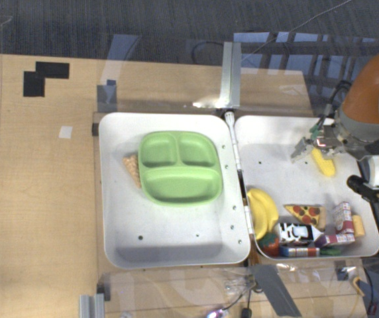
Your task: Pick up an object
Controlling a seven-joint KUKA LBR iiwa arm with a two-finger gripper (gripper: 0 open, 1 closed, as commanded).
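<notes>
The arm (375, 91) reached in from the right over the right bin (269, 144). Its gripper (317, 144) sat low in the bin's upper right part, right at a small yellow piece (324, 163); whether the fingers were open or shut, or had hold of the piece, I could not tell. A banana (263, 211), a pizza slice (306, 212) and small packs (322, 237) lay along the bin's near edge. The left bin (120, 197) held a green tray (178, 167) over a cracker (132, 169)
</notes>
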